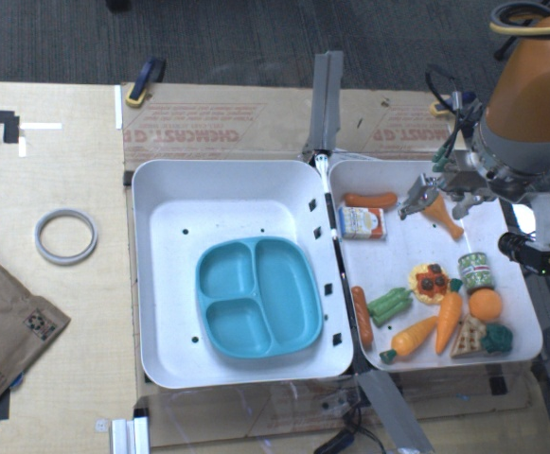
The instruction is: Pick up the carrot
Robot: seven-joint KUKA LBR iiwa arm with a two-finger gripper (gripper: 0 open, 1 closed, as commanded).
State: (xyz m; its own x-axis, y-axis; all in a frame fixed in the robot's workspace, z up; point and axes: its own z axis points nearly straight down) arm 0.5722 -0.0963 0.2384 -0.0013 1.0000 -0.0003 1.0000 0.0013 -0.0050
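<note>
table point(47, 149): light wood top, with a brown printed cardboard sheet point(218, 121) laid across its far middle part
left bin point(151, 282): shallow, white, resting on the table, touching the right bin along one side
right bin point(525, 334): shallow, white, beside the left bin toward the arm's side
tape ring point(66, 235): pale, flat on the wood, left of the bins and well apart from them
brown box point(5, 334): cardboard, at the left edge, partly cut off
black mark point(0, 121): L-shaped, far left corner
blue and yellow clip point(145, 80): at the cardboard's far edge
</note>
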